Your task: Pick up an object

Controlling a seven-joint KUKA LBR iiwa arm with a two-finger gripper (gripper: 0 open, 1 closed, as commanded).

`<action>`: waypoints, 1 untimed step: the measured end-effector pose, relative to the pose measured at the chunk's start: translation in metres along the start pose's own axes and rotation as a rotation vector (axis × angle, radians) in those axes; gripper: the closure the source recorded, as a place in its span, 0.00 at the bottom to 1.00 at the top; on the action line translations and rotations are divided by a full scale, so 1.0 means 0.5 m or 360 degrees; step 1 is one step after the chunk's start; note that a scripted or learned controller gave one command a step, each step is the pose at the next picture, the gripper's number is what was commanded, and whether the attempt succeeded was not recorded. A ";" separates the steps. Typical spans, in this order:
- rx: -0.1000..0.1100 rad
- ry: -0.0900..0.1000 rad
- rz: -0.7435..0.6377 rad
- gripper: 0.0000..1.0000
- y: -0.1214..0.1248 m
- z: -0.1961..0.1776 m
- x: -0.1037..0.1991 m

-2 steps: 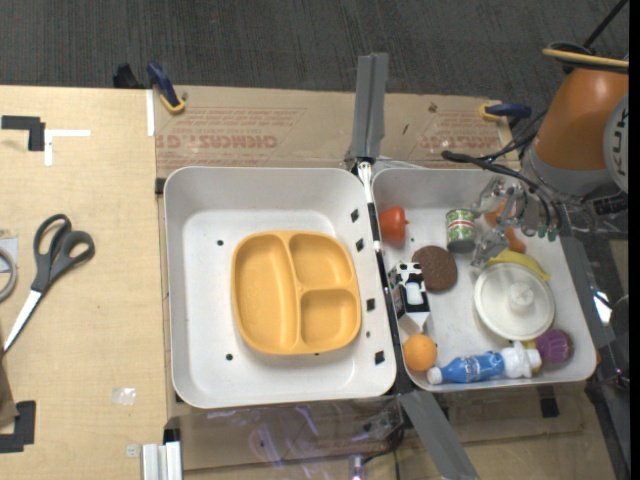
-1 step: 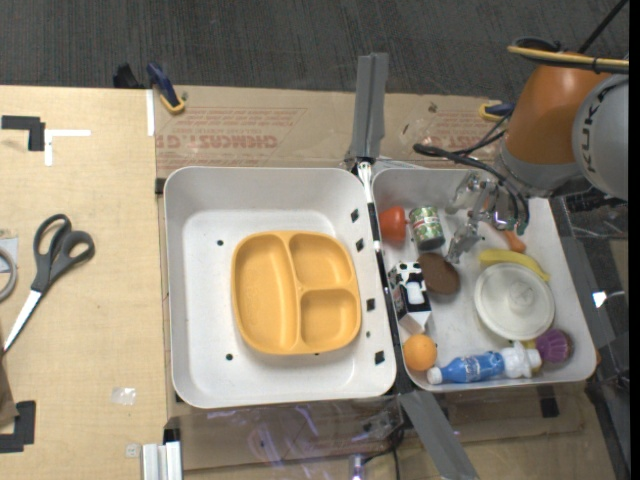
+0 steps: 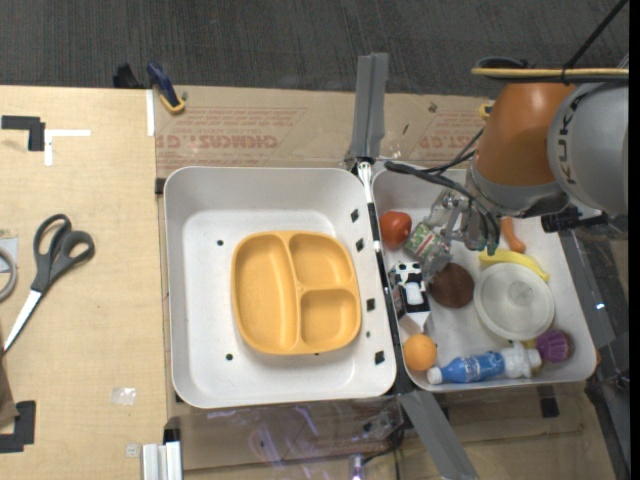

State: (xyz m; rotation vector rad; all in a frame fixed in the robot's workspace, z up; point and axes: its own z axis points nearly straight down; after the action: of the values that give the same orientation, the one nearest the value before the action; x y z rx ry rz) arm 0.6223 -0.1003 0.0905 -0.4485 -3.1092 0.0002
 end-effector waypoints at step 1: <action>-0.0001 -0.0009 -0.0244 0.00 -0.206 -0.011 -0.030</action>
State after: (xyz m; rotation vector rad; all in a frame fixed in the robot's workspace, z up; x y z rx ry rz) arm 0.6074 -0.2030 0.0960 -0.2095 -3.1400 0.0004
